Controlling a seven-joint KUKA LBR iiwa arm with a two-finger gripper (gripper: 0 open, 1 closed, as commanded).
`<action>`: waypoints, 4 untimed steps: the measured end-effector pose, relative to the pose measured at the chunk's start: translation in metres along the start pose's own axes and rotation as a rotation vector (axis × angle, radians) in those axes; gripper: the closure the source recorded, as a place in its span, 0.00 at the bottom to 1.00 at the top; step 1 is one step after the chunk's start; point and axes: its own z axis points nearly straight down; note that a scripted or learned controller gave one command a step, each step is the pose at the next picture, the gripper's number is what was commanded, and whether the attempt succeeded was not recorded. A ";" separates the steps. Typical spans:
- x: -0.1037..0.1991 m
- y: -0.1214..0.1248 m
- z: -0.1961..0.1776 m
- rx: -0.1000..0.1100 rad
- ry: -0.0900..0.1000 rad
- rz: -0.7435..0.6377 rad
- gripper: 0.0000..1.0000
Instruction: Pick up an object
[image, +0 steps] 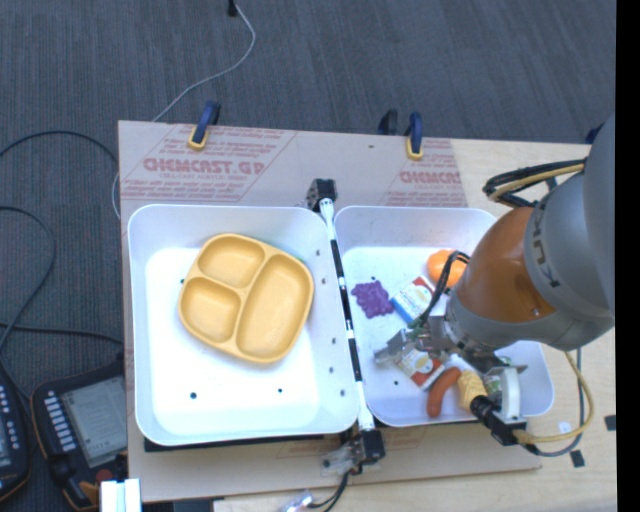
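My gripper (402, 347) hangs low in the right bin (400, 222), near its middle. The grey arm with its orange band (500, 280) covers the bin's right half. A purple bunch of grapes (371, 297) lies just up and left of the gripper. A small white, red and blue carton (413, 299) lies close above it. An orange fruit (442, 264) peeks out beside the arm. A reddish sausage (443, 391) and a yellow piece (471, 385) lie below the gripper, near the front wall. A white and red packet (421, 366) sits right under the wrist.
The left bin (165, 390) holds a yellow divided plate (246, 297). A ridge (342, 300) separates the two bins. Cables (540, 432) trail off the bench's front right corner. Two clamps (413, 135) hold the board at the back.
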 end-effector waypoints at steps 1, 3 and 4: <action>0.001 0.001 -0.011 -0.001 0.002 -0.002 1.00; 0.134 -0.002 -0.117 0.010 0.003 -0.003 1.00; 0.088 -0.002 -0.102 0.012 0.002 -0.001 1.00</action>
